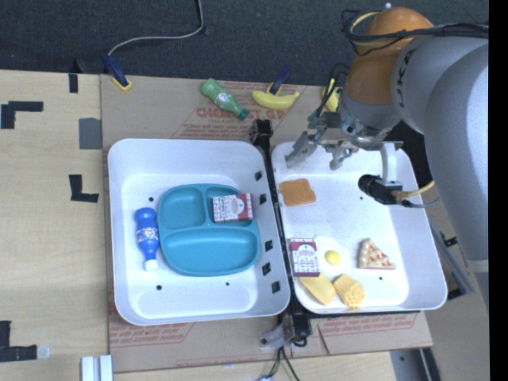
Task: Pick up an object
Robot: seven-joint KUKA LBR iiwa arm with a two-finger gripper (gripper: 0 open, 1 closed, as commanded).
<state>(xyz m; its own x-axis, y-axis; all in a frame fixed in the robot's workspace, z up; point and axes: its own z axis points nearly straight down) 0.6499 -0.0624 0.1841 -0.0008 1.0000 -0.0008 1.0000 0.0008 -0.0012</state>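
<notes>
At the frame's bottom right you see cheese (320,290), corn (351,290), a pizza slice (375,255) and a small carton (305,257) in the right bin (413,236). Higher up, toast (297,191). Just above it, the gripper (319,154) hangs spread wide, holding nothing.
</notes>
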